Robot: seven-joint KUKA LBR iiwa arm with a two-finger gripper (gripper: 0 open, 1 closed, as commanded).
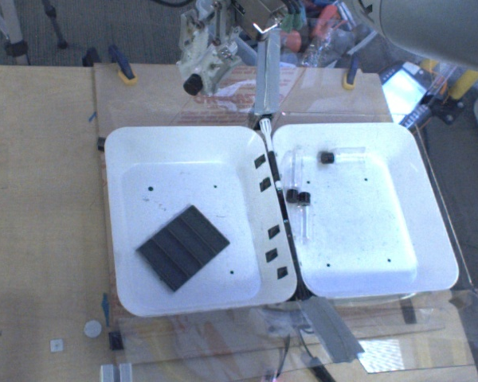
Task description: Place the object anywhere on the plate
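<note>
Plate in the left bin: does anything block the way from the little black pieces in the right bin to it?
Only the two bins' raised rims, which meet between the black pieces and the dark ridged plate; a carried piece must clear them. Nothing lies on the plate.

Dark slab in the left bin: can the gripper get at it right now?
Probably yes. The slab lies flat in its bin with nothing on it, and the gripper hangs past the bins' far edge, nothing between them.
</note>
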